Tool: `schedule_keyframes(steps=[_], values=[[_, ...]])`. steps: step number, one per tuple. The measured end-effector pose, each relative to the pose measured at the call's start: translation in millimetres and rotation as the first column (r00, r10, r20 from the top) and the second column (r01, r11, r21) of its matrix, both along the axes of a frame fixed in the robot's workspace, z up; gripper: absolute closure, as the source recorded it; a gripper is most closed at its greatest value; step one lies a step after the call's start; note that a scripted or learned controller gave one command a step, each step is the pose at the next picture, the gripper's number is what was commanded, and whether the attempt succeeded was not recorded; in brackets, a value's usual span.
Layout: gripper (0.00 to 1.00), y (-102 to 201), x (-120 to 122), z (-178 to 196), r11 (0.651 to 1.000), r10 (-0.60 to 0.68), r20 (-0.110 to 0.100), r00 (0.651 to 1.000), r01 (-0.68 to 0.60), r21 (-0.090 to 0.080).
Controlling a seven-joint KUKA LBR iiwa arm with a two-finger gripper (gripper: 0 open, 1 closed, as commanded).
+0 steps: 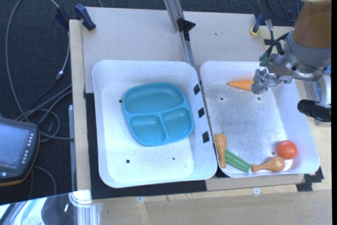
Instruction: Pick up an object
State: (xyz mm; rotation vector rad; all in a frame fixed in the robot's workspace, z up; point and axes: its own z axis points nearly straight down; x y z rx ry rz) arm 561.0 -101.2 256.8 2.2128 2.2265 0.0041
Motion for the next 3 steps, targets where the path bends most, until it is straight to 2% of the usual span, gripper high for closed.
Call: schedule_keyframes(steps=[1,3], values=[[1.0,46,12,-3,1.0,0.0,-0.001,1.0,0.0,0.0],[1.0,148,52,5,1.0,0.0,-0.001,1.0,0.0,0.002]])
